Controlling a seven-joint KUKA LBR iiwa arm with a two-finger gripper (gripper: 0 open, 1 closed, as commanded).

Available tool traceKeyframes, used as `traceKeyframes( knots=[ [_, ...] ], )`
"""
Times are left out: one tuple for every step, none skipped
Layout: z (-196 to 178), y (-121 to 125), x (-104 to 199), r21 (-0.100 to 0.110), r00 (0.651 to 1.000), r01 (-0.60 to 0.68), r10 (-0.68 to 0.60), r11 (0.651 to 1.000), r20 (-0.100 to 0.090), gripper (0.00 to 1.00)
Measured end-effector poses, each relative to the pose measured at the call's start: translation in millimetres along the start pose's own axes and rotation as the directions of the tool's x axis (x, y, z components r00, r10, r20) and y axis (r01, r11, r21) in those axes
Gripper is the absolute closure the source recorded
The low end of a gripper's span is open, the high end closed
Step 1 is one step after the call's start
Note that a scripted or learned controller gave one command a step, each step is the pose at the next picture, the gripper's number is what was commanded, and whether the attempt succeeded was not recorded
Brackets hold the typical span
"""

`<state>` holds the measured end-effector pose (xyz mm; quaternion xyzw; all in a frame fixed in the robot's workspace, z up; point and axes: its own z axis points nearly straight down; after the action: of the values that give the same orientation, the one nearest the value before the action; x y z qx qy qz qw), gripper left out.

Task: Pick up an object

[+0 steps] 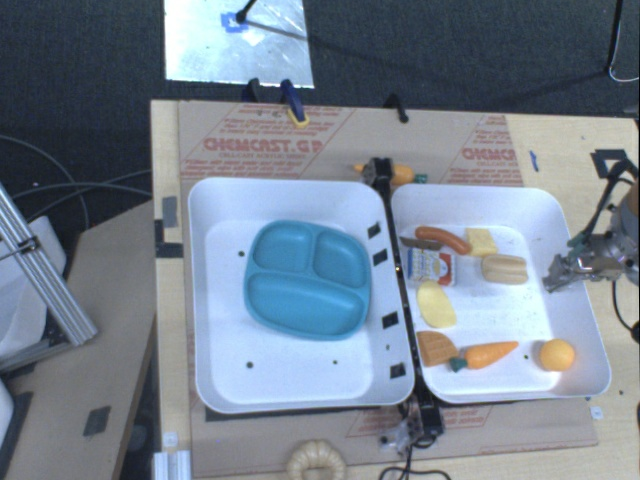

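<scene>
Entry: we log the pick as not yet begun. The grey two-finger tool (pixel 562 272) hangs over the right white bin's (pixel 572 228) right rim, holding nothing; whether its fingers are spread we cannot tell. Nearest candidate, the small round orange fruit (pixel 556 354), lies in that bin's near right corner, untouched.
</scene>
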<state>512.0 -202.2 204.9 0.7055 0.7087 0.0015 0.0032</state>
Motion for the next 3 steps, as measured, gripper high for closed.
traceKeyframes(
  knots=[
    [-21.0,1.5,-0.3,0.002,1.000,0.000,0.000,1.000,-0.001,1.00],
    [-25.9,5.0,61.5,0.003,1.000,0.006,-0.006,1.000,-0.004,1.00],
    [-33.3,-1.9,111.6,0.005,1.000,0.005,-0.005,1.000,-0.005,1.00]
  ],
)
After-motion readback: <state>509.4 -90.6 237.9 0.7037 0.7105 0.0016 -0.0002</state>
